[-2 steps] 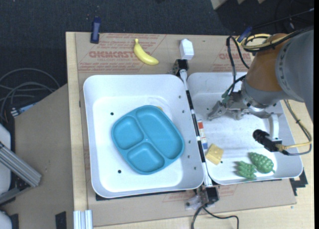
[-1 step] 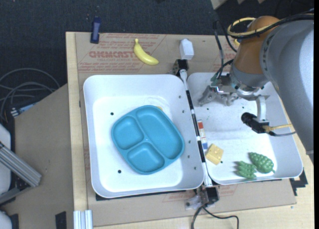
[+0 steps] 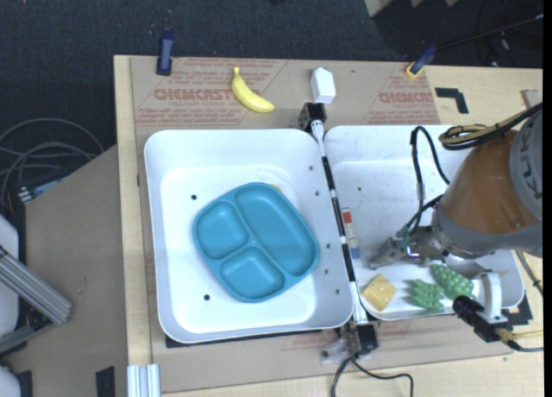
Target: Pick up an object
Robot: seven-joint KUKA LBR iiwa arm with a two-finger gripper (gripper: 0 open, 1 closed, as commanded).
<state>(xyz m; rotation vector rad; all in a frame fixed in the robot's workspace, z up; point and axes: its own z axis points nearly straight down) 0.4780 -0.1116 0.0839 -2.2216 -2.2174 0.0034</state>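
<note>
My claw (image 3: 390, 253) hangs open with nothing in it near the small yellow wedge block (image 3: 378, 293), which looks light and hard, so I'd pinch its flat sides.

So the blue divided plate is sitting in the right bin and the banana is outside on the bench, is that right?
Not quite. The camera view shows the blue divided plate in the left bin, not the right one. The banana does lie outside on the bench, behind that bin.

The arm (image 3: 496, 192) hides much of the right bin (image 3: 379, 154) and part of the green toy (image 3: 440, 290)
</note>
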